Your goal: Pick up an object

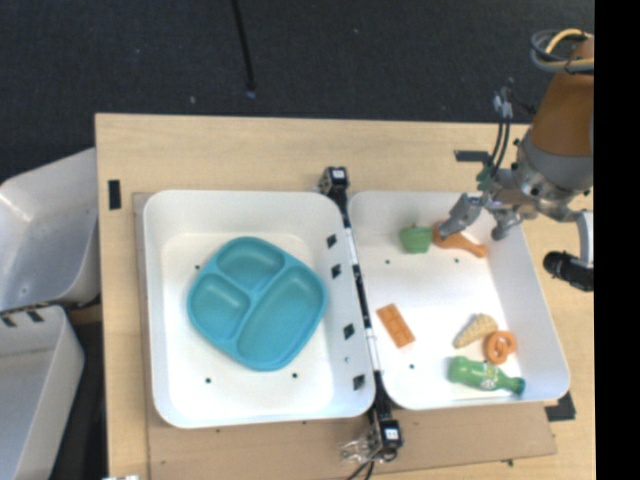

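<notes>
My gripper (474, 232) hangs over the far part of the right bin (530, 298), its fingers spread open. An orange carrot-like piece (464, 243) lies on the bin floor just beneath and between the fingertips; I cannot tell if they touch it. A small green object (415, 238) sits just left of the gripper. Nearer the front lie an orange block (395, 325), a beige cone (475, 330), an orange ring (500, 345) and a green bottle (485, 375).
The left bin (170, 368) holds a blue divided plate (258, 303). A ridge with black clips (352, 298) separates the two bins. The arm's grey wrist with its orange band (560, 118) rises at the right edge.
</notes>
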